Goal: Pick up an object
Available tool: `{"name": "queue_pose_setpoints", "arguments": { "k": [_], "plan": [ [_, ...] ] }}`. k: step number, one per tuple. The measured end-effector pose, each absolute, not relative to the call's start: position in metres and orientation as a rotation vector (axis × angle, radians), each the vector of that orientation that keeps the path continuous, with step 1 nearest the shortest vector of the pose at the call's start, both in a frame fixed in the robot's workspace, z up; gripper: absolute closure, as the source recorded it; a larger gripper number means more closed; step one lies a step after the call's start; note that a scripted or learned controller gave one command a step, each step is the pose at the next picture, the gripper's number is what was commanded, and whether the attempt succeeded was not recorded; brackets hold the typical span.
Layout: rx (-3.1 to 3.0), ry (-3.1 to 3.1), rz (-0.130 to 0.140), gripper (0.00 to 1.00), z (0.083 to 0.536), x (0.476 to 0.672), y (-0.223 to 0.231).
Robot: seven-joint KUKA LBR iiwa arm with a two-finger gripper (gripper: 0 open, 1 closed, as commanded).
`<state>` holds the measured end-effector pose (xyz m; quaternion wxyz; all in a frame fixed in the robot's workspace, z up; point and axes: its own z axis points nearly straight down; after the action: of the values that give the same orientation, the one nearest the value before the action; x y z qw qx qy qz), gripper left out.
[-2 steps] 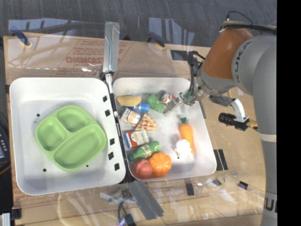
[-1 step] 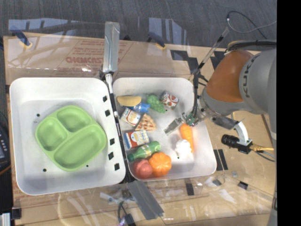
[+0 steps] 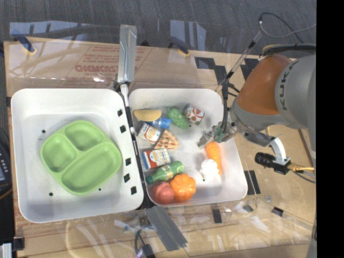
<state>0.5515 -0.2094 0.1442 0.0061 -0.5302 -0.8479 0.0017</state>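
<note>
My gripper [image 3: 214, 137] is low in the right bin [image 3: 232, 183], near its right wall, directly above the top end of an orange carrot [image 3: 214, 153]. I cannot see how its fingers stand. A white lumpy piece [image 3: 209, 169] lies just below the carrot. Other toy foods fill the bin: a small can [image 3: 193, 114], a green broccoli-like piece [image 3: 178, 117], a yellow bread roll [image 3: 147, 114], a pizza slice [image 3: 169, 140], a green bottle [image 3: 165, 172], a red apple [image 3: 163, 193] and an orange pumpkin [image 3: 184, 186].
The left bin [image 3: 27, 198] holds a green divided plate [image 3: 80, 156]. A grey divider [image 3: 127, 55] runs between the bins. A blue-wrapped piece [image 3: 162, 124] and small cartons [image 3: 156, 158] lie near the right bin's left wall.
</note>
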Motion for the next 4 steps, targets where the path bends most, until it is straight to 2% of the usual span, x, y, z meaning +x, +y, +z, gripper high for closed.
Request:
{"name": "queue_pose_setpoints", "arguments": {
  "k": [1,2,3,4],
  "plan": [
    [-1.53,-2.743,0.001,1.0,0.223,0.64,-0.187],
    [-1.359,-2.826,0.001,1.0,0.09,0.574,-0.153],
    [-1.14,-2.926,0.002,1.0,0.196,0.563,-0.208],
    [-1.138,-2.924,0.002,0.0,0.194,0.562,-0.207]
  ]
}}
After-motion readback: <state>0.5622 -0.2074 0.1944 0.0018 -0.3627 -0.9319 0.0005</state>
